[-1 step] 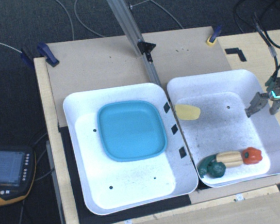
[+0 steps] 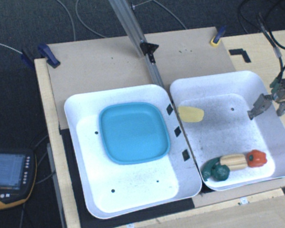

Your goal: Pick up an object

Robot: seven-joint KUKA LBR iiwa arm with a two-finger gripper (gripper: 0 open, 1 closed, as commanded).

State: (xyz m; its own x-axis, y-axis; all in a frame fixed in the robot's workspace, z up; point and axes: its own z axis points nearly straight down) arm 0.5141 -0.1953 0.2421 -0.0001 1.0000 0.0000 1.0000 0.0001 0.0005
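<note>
No readable text, label, brand, number or sign anywhere on the bench, the bins or their contents. Lit screen on the handheld control pendant [image 2: 5,174] at the left edge, but far too small and blurred to make out any characters. Black corner marks [image 2: 241,54] on the bench top, plain shapes rather than letters.

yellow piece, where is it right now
The yellow piece lies in the right bin, at its upper left by the divider, apart from the toys along the bottom edge.
</note>
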